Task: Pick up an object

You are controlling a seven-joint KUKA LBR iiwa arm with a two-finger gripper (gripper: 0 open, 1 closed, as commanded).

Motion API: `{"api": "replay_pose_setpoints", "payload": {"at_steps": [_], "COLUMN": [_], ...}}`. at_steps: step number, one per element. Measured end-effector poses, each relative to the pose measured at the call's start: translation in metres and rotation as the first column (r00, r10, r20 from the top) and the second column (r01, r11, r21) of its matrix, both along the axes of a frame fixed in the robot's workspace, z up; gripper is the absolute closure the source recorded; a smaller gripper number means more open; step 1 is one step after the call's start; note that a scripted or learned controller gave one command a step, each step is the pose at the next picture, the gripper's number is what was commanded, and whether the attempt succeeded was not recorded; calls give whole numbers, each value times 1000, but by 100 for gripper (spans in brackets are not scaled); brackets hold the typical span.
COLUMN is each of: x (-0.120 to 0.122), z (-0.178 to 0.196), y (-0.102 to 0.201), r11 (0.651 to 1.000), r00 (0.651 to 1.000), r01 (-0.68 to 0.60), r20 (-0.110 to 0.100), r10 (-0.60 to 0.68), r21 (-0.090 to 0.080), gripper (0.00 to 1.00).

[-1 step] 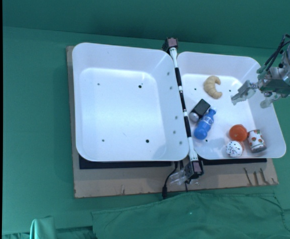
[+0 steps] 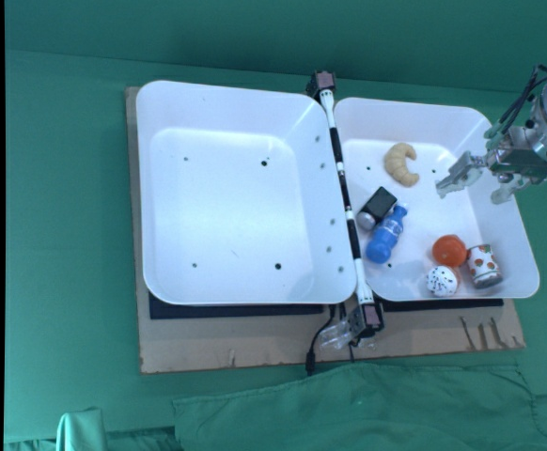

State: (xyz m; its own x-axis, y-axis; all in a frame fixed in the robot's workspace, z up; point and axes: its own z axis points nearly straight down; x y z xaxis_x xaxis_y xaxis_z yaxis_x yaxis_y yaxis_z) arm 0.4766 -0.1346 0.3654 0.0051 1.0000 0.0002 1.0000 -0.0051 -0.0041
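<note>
In the right bin (image 2: 443, 120) lie a tan croissant (image 2: 402, 163), a black block with a grey end (image 2: 377, 206), a blue bottle (image 2: 386, 235), an orange ball (image 2: 449, 250), a white spotted ball (image 2: 442, 281) and a small white-and-red can (image 2: 484, 265). My gripper (image 2: 480, 183) hangs over the right side of that bin, to the right of the croissant and above the orange ball. Its two fingers are spread apart with nothing between them.
The left bin (image 2: 161, 111) sits beside the right one, joined by a black-and-white divider bar (image 2: 341, 177). Both rest on a brown cardboard sheet (image 2: 255, 346) on green cloth. A crumpled green cloth fold (image 2: 349, 402) lies along the front.
</note>
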Motion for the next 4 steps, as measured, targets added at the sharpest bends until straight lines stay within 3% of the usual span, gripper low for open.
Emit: {"api": "replay_pose_setpoints", "payload": {"at_steps": [2, 3, 4], "x": [7, 3, 7], "z": [-114, -173, -183], "y": [-18, -10, -12], "r11": [1000, 1000, 1000], "r00": [1000, 1000, 1000], "r01": [0, -1, -1], "r20": [-6, -7, 9], "r10": [0, 1, 1], "r21": [2, 3, -1], "gripper": [0, 0, 0]}}
